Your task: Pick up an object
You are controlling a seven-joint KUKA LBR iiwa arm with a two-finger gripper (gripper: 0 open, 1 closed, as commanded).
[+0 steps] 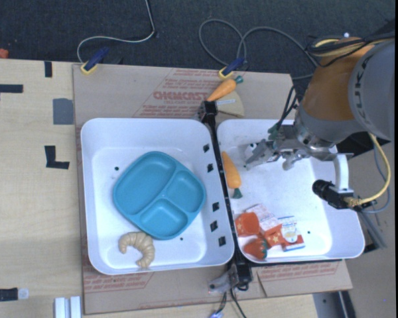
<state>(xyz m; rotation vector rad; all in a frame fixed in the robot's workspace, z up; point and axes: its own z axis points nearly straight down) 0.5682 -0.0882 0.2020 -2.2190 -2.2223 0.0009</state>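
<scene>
Nearest the camera, in the left bin [93,177], a tan croissant [138,247] lies by the front wall; it looks light and stiff, curved, and a pinch across its thick middle seems likeliest to hold. In the right bin [345,244], at the front, a heap of red and orange packets [268,230] touches a small red piece [255,248]; these look thin, limp and slick, so I judge them hard to pinch except at a raised fold. Further back, the blue divided plate [160,193] fills the middle of the left bin; it looks rigid, smooth and too broad to span, so only its rim offers a hold. An orange carrot-like toy [231,172] lies along the right bin's left wall; light, hard and rounded, it would best be taken across its width, though the wall crowds one side. Beyond it the gripper [273,152] hangs over the right bin's rear half, its metal fingers [255,156] seemingly spread with nothing between them. Farthest, a second carrot [221,89] rests outside the bins on the cardboard [119,91].
</scene>
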